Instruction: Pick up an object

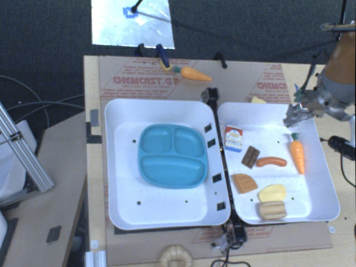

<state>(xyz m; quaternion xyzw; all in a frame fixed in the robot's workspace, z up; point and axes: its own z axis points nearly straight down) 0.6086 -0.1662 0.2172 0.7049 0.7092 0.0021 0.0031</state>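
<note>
The hand (295,117) hangs over the far edge of the right bin (322,204), just above the carrot (298,155). I cannot tell how the hand is set. A sausage (271,162) lies beside the carrot.

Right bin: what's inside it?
In the right bin: carton, chocolate bar, sausage, carrot, toast slice, yellow piece, bun. The gripper covers its top right corner.
</note>
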